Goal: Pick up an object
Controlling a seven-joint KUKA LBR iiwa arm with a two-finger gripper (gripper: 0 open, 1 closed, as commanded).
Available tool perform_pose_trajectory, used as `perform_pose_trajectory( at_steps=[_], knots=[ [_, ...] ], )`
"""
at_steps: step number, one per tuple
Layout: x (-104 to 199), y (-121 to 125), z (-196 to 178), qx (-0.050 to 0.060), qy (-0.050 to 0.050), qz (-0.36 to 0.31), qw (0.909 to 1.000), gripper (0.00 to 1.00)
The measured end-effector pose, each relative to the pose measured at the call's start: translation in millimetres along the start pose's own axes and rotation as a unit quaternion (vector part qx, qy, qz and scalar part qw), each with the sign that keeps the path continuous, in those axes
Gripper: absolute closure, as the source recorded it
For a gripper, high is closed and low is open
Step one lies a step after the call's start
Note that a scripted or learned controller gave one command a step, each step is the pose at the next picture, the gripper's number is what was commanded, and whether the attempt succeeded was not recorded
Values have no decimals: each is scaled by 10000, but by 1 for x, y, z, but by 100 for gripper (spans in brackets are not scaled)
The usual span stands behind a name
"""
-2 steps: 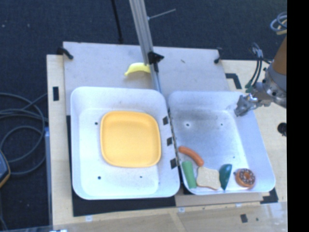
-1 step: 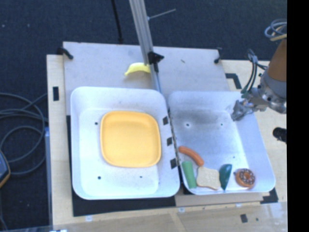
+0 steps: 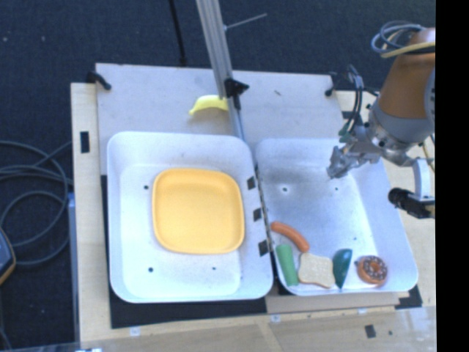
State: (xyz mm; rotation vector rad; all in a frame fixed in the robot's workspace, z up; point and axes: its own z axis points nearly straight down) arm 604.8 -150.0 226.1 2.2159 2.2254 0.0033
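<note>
The likeliest picks lie in a row along the near edge of the right bin [image 3: 381, 196]: a hot dog [image 3: 290, 235], a green piece [image 3: 286, 264], a toast slice [image 3: 316, 270], a teal piece [image 3: 342, 266] and a donut [image 3: 371, 269]. They look like toy food — light, stiff and smooth, probably slippery. The hot dog lies a little apart from the rest, so taking it across its narrow middle seems best; the others crowd each other and the bin wall. The gripper [image 3: 338, 166] hangs over the bin's far part, well apart from the row, carrying nothing — whether spread or pressed together, I cannot tell. The left bin [image 3: 124, 196] holds a yellow plate [image 3: 198, 210]; a banana [image 3: 208, 105] lies behind it on the bench.
</note>
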Motion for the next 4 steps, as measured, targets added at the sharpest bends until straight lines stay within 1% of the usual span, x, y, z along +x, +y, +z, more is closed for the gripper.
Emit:
perform_pose_trajectory(
  at_steps=[1,2,3,4],
  knots=[
    [51,-2,6,9,-1,4,10000,100],
    [101,-4,-7,2,2,1,10000,100],
    [155,1,-19,4,2,1,10000,100],
    [211,0,-24,9,2,4,10000,100]
  ],
)
